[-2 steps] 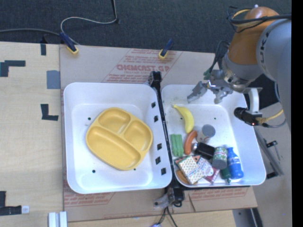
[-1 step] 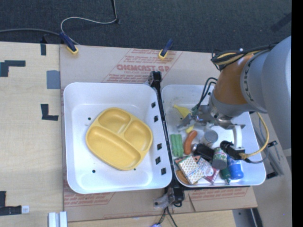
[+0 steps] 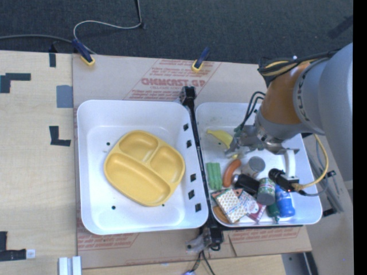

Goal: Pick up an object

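Reaching down into the right bin (image 3: 312,208), the gripper (image 3: 236,145) hung low over the clutter, and from where I stood I could not tell whether it had closed on anything; nothing showed clearly in its grasp. It sat just beside the banana (image 3: 220,136), near that fruit's right end, with the orange sausage (image 3: 231,172) a little below it. To my eye the banana was the likeliest target, since it lay alone toward the bin's upper left with bare white floor around it, which left room for a grasp from above.

Further out, the other toys were crowded into the lower half of the bin: a green block (image 3: 213,175) against the left wall, a grey disc (image 3: 256,165), a black piece (image 3: 246,183), a patterned packet (image 3: 235,204) and a blue bottle (image 3: 284,203). Packed so close, touching or overlapping, they would have been harder to take singly.

The arm (image 3: 298,96) came in from the right, its orange band above the wrist, bent steeply so the wrist pointed down into the bin.

The left bin (image 3: 92,153) held a yellow divided plate (image 3: 144,168), lying flat and tilted askew, well apart from the gripper. Both bins rested on cardboard (image 3: 166,79) pinned by clamps (image 3: 200,59), presumably to keep them from sliding.
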